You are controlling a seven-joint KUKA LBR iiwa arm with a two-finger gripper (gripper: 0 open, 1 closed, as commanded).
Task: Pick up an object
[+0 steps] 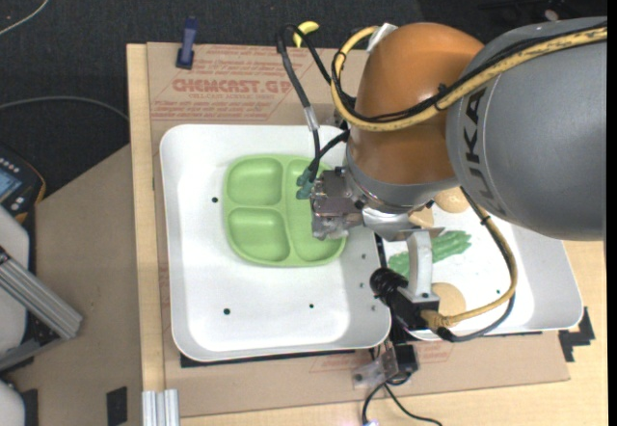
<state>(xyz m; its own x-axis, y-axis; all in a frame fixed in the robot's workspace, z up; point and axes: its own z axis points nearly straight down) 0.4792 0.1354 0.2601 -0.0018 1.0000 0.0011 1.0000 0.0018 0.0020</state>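
Pale green plastic divided tray (262, 209), with three compartments, is seen lying flat in the left shallow white bin (193, 251), toward that bin's far right part, its right edge close to the wall shared with the right white bin (540, 308). Two smaller compartments are stacked on its left; a longer one runs down its right side. The long axis cannot be fixed, since the right portion is covered by the arm.

The tool (331, 205) is positioned low over the tray's right-hand compartment, seemingly for a grasp on a raised rim or divider there. Its state cannot be told; the fingers are hidden beneath the orange-banded wrist (410, 96).

In the right bin, a green brush-like item (451, 245) and tan rounded pieces (449, 297) are noted. Both bins are carried by a brown cardboard sheet (231, 77) on the table.
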